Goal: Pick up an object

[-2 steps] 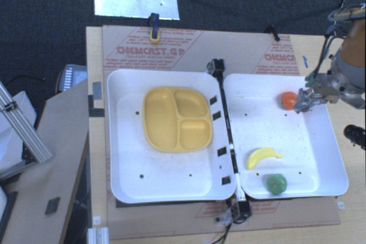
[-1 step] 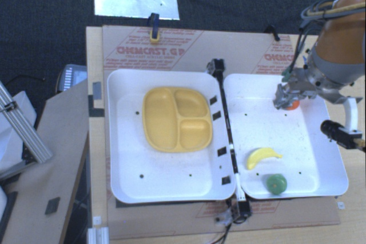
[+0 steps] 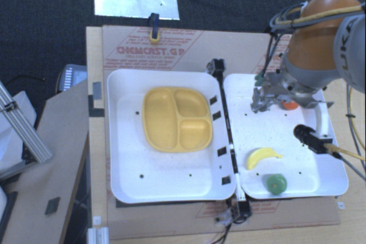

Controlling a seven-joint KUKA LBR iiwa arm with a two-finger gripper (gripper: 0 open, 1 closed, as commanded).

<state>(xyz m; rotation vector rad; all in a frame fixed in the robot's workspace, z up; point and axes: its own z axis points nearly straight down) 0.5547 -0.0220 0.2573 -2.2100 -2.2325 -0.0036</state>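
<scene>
A yellow toy banana (image 3: pixel 263 156) was seen lying on the floor of the right bin (image 3: pixel 331 180), toward its near left part, with a green round toy (image 3: pixel 277 183) just beside it, nearer the front rim. An orange object (image 3: pixel 290 104), partly hidden by the arm, was seen further back. The pincer (image 3: pixel 262 101) was held low over the bin's back left area, well apart from the banana; whether it was released or clenched could not be told. A yellow divided plate (image 3: pixel 176 119) was seen resting in the left bin (image 3: pixel 123 168) on the bench (image 3: pixel 97 43).
</scene>
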